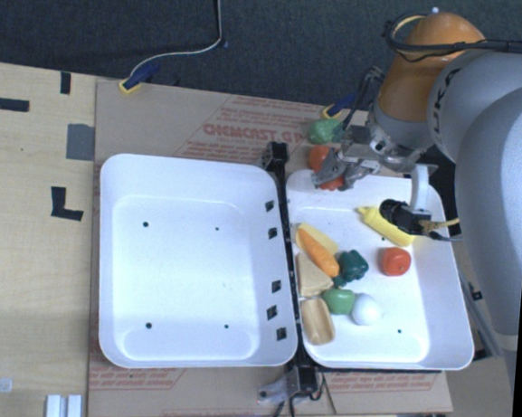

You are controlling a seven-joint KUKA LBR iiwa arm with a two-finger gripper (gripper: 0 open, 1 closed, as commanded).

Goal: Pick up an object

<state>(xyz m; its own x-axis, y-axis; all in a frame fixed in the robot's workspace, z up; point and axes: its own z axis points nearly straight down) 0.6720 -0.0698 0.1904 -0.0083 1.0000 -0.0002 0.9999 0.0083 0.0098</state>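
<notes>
Two white bins (113, 236), cardboard sheet (240, 133), dark floor (97, 7)

The two shallow white plastic bins, the left one (184, 260) and the right one (413, 339), look smooth with a soft sheen. They rest on a matt brown cardboard sheet (231, 132) printed in red, laid over a pale wood-look table (19, 273). The grey robot arm (499, 133) has a smooth, satin shell, and its orange band (423, 67) shines glossy. In the right bin, the small red ball-shaped toy (395, 261), the white ball (366, 310) and the orange carrot-shaped toy (317, 251) appear as smooth, slightly glossy plastic. Behind the table lies dark, matt, rough-textured fabric-like flooring (106, 8).
</notes>
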